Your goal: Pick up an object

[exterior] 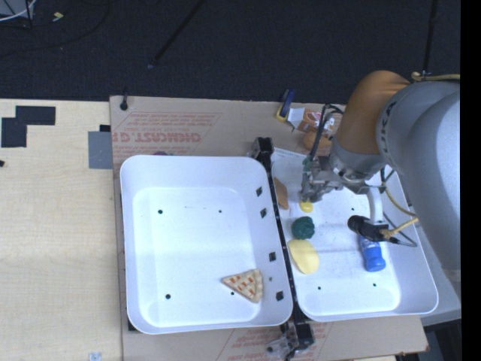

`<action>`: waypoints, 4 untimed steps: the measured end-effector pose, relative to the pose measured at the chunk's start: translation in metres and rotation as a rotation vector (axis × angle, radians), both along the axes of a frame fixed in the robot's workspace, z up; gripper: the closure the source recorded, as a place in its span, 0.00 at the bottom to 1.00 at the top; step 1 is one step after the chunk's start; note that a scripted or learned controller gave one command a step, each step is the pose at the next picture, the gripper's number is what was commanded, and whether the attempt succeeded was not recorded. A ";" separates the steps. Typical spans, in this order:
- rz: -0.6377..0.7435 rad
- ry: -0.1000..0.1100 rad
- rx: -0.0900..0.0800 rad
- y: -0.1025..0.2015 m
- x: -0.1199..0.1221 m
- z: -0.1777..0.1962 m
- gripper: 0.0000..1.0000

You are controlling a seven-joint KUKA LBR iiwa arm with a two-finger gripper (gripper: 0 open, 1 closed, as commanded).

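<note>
Yellow piece [306,206], small, on the floor of the right bin [406,292] near its left wall. It is the likeliest pick, since the jaws hang directly over it, at or just touching its top. Jaws open or closed: cannot tell. Their tips merge with the piece from this angle, so no grip claimed. Arm [421,156] reaches in from the right.

Neighbours: green lump [303,227] just beside it toward the camera, then a larger pale-yellow lemon shape [304,256]. Tan piece [281,194] lies against the wall; blue object [373,256] well apart. Left bin [188,239] carries a pizza-slice toy [244,284].

Handling, judged: light, toy-like, probably smooth plastic, so apt to squirt out of a pinch. Take it across its narrow width, low on the body, coming straight down. The green lump leaves little room on that side.
</note>
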State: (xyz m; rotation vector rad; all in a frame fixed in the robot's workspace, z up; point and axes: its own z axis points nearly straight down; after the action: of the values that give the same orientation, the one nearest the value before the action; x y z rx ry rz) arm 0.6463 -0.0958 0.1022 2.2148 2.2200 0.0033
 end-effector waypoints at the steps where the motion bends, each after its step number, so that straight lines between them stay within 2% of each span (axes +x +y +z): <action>1: 0.000 0.004 0.000 0.000 -0.001 -0.002 0.00; 2: -0.006 0.005 0.002 -0.064 -0.002 -0.013 0.00; 3: -0.001 0.004 0.002 -0.030 -0.001 -0.013 0.00; 4: -0.003 0.004 0.004 -0.047 -0.010 -0.013 0.00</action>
State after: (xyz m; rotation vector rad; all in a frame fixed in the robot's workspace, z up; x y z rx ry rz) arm 0.6364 -0.1432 0.0895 2.2219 2.2205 0.0032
